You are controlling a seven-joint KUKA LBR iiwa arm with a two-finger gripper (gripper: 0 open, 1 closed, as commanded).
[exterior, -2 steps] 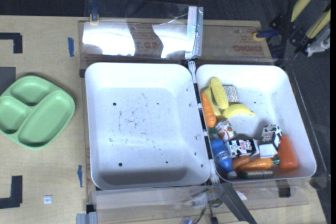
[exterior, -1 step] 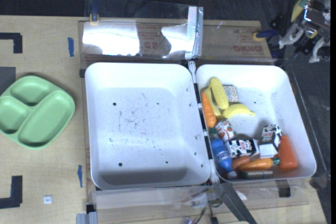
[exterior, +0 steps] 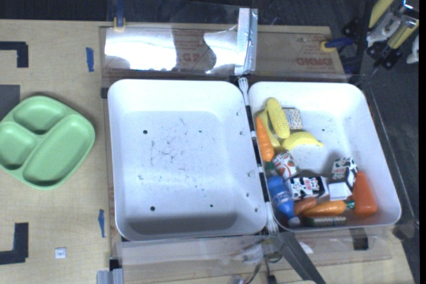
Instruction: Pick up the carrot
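The right bin (exterior: 373,136) holds a pile of toy food. A long orange carrot (exterior: 264,138) lies along the bin's left wall, next to a yellow corn cob (exterior: 277,118). A second slim orange piece (exterior: 326,207) lies flat near the front wall. A stubby orange cone-shaped piece (exterior: 364,196) sits in the front right corner. From this view I cannot tell for sure which of these orange pieces are carrots.
A yellow fruit (exterior: 303,140), small cartons (exterior: 307,186), a blue bottle (exterior: 279,196) and a snack packet (exterior: 292,118) crowd the carrot. The left bin (exterior: 176,149) adjoins on the left. A green divided plate (exterior: 43,141) sits at the bench's left. A clear panel (exterior: 180,43) stands behind the bins.
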